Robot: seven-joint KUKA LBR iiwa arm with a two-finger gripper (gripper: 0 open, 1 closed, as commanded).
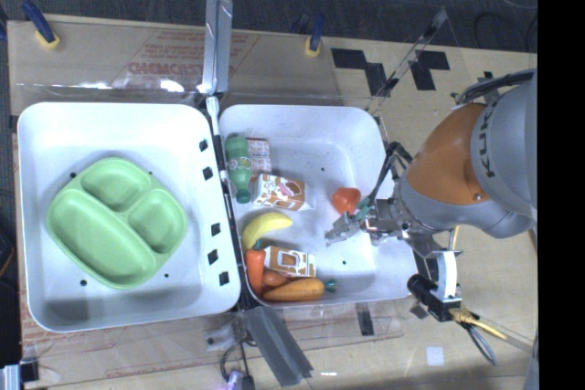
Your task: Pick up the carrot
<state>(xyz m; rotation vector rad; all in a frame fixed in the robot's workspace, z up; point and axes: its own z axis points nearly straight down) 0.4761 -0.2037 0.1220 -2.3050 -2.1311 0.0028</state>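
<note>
Lying carrot (294,290) near pincer (343,227)

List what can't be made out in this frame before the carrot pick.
- Carrot: upper edge covered by the small carton.
- Orange piece left of that carton: partly hidden by it, identity unclear.
- Gripper: small and blurred, grasp state unreadable.
- Bottle label: too small to read.

Grey KUKA arm (498,160), broad orange band above wrist, dark lettering on casing, small metal gripper (349,224)
</note>
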